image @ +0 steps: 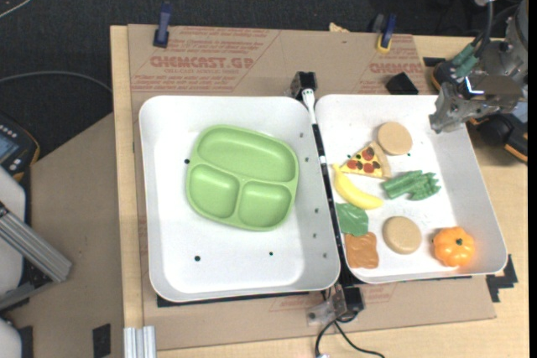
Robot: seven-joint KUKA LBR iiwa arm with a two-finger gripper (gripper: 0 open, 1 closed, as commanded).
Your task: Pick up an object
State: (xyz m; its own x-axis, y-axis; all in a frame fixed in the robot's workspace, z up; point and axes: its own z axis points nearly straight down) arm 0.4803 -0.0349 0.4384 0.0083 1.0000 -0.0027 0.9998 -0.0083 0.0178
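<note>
The gripper (447, 115) hangs over the upper right edge of the right bin (478, 180), and whether it is open or closed cannot be told from this angle; nothing shows in its grasp. Nearest to it, a round tan cookie (393, 137) lies near the top of that bin, with a pizza slice (367, 161) just beside it to the lower left. Below these a banana (356, 189) curves along the bin's left side, close to a cluster of green beans (413, 184) toward the middle. Lower down sit a green leafy piece (352, 219) touching a brown toast-like square (362, 250), a second round cookie (403, 235) and an orange pumpkin (454, 246) near the lower right corner. The left bin (168, 247) holds a green divided plate (242, 177), lying flat near its centre. Both bins rest on a cardboard sheet (210, 54) held by two clamps along its far edge.
</note>
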